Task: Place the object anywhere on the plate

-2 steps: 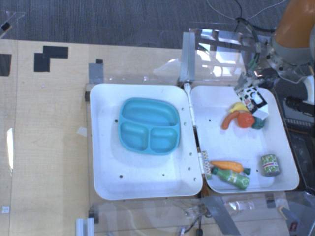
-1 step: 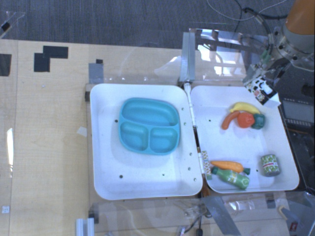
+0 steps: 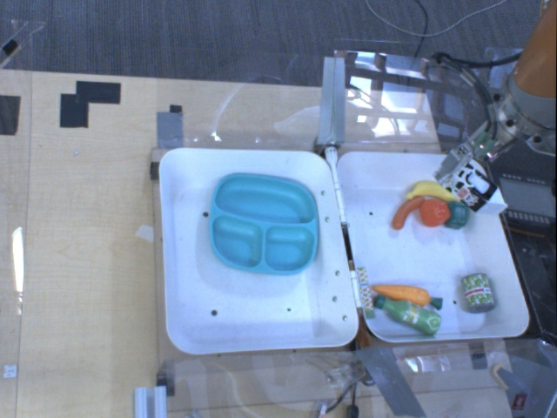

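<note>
We see the gripper [image 3: 467, 171] at the upper right of the right bin [image 3: 383, 181], hanging over its far right side, and we cannot tell the state of its jaws since the black-and-white end is small and blurred. Just below and left of it sits a tight cluster of toy food: a yellow banana [image 3: 432, 190], curved and smooth, lying on top of a red tomato [image 3: 432, 212], round and glossy, with an orange sausage [image 3: 403, 213] curling off to the left and a teal piece [image 3: 458, 215] touching the tomato on the right. The teal piece lies nearest the gripper tip, just beside it; we cannot tell whether they touch. Nothing shows between the jaws. Near the front of the same bin a carrot [image 3: 402, 293], orange and tapered with a green end, lies just above a green bottle [image 3: 412, 317], which lies on its side, the two touching or nearly so. To their right, apart, stands a small green can [image 3: 476, 292] with a printed label. The plate [image 3: 263, 222] is in the left bin [image 3: 187, 259], well apart from all of these: light blue plastic, rounded corners, three compartments, one long at the back and two smaller at the front. Both bins are shallow, white and matte-looking, side by side on a pale wood bench [image 3: 78, 251].
</note>
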Robot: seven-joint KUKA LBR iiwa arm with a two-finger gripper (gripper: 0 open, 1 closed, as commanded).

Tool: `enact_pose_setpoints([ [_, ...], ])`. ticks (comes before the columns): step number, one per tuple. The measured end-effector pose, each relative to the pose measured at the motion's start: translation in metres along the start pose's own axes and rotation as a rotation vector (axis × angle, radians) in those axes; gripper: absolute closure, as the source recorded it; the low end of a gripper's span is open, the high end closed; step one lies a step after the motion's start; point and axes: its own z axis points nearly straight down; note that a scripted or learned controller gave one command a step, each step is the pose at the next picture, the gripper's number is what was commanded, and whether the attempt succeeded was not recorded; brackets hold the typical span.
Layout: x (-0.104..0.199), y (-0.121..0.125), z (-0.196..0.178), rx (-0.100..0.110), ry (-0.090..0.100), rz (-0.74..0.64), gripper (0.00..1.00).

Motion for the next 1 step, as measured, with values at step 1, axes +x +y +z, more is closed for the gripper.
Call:
enact_pose_setpoints([
  [1,-0.0157,-0.0075,-0.0298,-0.002,-0.002,-0.258,1.0],
])
